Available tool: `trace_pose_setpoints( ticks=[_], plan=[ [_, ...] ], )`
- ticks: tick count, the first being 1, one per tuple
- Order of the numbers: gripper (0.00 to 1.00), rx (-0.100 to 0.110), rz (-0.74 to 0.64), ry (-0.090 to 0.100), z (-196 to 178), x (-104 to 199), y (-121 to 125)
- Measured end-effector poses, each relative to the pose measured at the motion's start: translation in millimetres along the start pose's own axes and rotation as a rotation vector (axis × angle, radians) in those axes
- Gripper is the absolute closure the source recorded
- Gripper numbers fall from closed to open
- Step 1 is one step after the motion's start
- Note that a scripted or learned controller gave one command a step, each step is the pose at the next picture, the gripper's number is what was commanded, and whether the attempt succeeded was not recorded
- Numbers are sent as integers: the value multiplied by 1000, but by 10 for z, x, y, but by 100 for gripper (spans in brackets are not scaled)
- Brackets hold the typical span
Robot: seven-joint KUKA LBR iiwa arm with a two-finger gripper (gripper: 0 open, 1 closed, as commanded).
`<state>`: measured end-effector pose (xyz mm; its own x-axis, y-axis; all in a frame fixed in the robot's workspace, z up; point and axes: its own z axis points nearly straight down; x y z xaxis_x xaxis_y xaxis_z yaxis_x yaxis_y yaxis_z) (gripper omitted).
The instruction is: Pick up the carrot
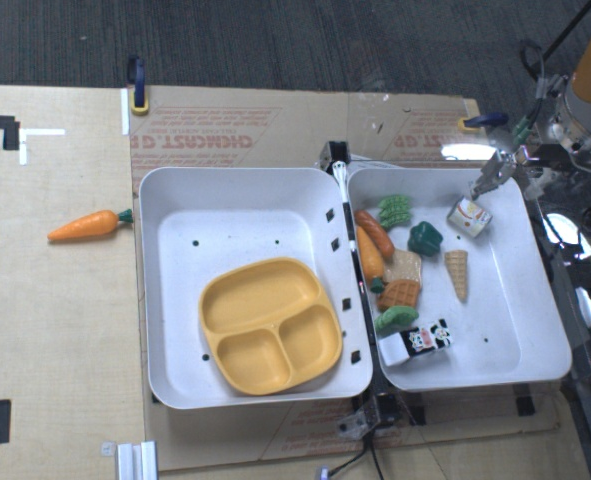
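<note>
An orange carrot [85, 226] with a green stem lies on the bare bench, left of the left bin and outside both bins. A second orange carrot-like piece [369, 258] with a green end lies against the left wall of the right bin [535, 298], beside a red sausage [375, 232]. My gripper [491, 178] hangs over the far right part of the right bin, far from both orange pieces. Its tip is just above a small white box [469, 218]; whether it touches the box I cannot tell.
The left bin [175, 268] holds a yellow divided plate [269, 325]. The right bin also holds green vegetables [395, 210], a green pepper [425, 236], a waffle [400, 294], a cone [458, 273] and a cow-print carton [425, 340]. Clamps [136, 86] sit at the back.
</note>
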<state>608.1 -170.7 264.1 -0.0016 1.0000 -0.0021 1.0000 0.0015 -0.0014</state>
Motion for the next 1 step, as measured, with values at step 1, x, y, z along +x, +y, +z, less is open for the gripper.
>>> trace_pose_setpoints(
  ticks=[1],
  plan=[
    [0,2,-139,1,1014,736,410]
  ],
)
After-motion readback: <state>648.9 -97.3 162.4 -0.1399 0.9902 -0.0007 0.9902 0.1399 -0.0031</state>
